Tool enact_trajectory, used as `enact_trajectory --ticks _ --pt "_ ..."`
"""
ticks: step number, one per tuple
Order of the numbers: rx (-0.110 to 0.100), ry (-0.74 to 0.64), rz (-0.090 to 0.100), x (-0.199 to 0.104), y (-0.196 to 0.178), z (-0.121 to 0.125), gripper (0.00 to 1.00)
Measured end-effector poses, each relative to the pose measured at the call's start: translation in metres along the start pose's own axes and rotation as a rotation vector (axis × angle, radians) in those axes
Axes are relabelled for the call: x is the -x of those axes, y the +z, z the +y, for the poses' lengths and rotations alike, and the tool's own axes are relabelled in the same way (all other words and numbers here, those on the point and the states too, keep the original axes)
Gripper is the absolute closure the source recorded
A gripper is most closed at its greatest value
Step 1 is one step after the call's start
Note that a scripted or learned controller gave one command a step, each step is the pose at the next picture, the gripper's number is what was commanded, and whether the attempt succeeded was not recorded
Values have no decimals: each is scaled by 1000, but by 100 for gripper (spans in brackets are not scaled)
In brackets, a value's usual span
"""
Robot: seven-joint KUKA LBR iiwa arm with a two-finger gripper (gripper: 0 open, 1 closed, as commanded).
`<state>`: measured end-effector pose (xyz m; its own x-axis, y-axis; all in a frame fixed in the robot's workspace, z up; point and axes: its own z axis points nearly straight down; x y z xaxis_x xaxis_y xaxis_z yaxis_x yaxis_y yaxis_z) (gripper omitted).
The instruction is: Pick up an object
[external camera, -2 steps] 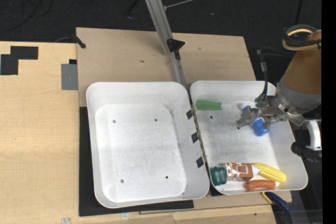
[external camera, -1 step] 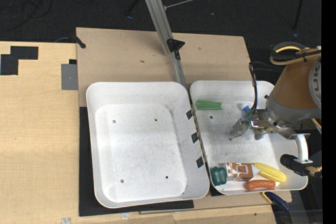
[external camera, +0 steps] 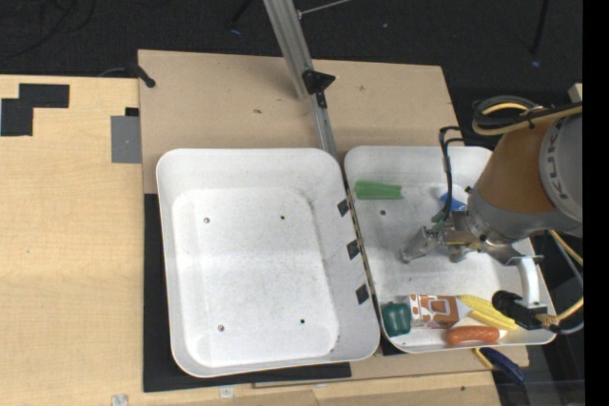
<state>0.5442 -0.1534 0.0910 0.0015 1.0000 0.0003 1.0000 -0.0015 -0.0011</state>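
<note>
two bins point(external camera: 181, 176) touch edges; pincer point(external camera: 417, 249) low in right one, grip unclear.

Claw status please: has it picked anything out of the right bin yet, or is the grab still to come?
Done: the arm has reached into the right bin, and the claw sits low over its bare middle. In hand: nothing visible. Left: the grab itself. The green block lies near the bin's far wall, and the green-capped carton, yellow piece and red piece lie along its near edge, all apart from the claw.
</note>
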Motion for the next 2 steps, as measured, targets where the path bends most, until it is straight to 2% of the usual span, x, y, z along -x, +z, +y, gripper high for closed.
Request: enact_trajectory --ticks 1,2 --pt "0 7 1 1 -11 0 100" --pt "4 2 -1 4 -74 -2 100"
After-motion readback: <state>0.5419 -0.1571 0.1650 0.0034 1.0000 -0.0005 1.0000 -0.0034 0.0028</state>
